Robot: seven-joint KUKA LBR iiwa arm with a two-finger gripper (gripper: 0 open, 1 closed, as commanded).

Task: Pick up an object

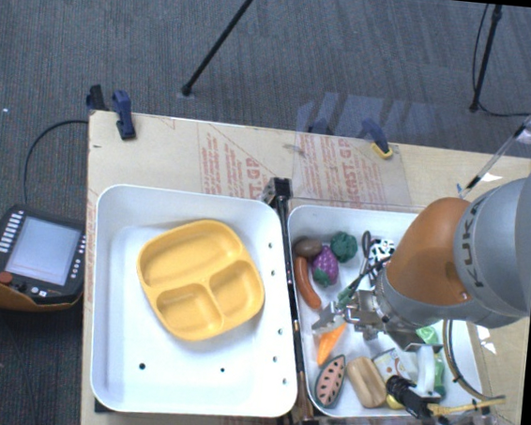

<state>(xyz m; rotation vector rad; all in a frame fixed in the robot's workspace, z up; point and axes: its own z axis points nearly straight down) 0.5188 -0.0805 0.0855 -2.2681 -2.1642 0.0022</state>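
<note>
Orange carrot is seen just beside the gripper in the right bin — the gripper's state cannot be told — yellow plate is left.

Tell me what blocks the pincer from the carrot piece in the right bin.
Nothing visible does. The pincer hangs just above the carrot piece, with open bin floor between them. The hot dog lies to its left and the watermelon slice below, both clear of the path.

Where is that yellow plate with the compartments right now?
The yellow plate lies in the left white bin, near its middle. The toy foods, such as the hot dog, are in the right white bin, where the arm reaches.
</note>
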